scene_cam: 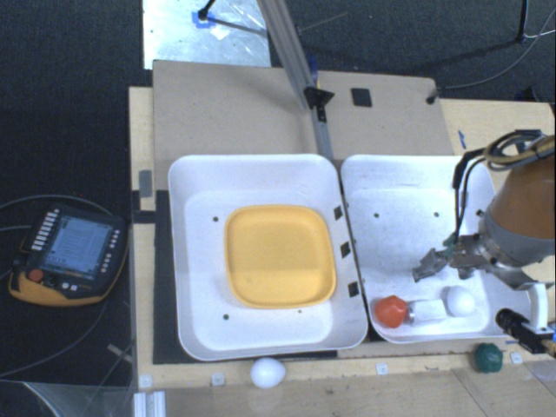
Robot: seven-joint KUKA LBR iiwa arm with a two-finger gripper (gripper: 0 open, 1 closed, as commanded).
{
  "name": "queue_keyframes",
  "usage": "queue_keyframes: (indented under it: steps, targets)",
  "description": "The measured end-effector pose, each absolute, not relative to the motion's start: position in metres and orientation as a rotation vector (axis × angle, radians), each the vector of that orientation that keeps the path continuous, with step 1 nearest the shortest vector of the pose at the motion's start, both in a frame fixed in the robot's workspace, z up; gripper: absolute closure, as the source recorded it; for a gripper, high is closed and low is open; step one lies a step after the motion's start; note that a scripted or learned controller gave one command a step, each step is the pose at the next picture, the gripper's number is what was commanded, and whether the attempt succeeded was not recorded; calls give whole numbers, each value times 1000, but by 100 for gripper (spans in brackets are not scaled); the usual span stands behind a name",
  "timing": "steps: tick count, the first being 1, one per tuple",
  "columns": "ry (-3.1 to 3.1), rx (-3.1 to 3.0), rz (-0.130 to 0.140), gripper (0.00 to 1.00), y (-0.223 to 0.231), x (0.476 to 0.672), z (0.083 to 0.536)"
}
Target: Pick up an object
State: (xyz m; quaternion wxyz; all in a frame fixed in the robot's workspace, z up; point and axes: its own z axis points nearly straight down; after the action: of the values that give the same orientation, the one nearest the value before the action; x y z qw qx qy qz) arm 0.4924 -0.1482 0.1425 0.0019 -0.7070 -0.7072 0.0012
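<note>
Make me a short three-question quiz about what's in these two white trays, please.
1. True or false: the square yellow plastic plate lies in the left white bin.
2. Which sits nearest the small red ball? A) white egg-shaped object B) dark green ball C) handheld control pendant
3. Fill in: the white egg outside the bins lies below the ____ bin.

Key: 1 true; 2 A; 3 left.
</note>
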Motion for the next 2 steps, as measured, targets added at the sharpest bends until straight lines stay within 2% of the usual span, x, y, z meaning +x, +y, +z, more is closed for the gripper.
queue_keyframes:
  steps: [1, 2]
  targets:
    - [-2219, -2220, 3, 0, -148, 491, 91]
    - [-2223, -2222, -1, 100, -148, 493, 103]
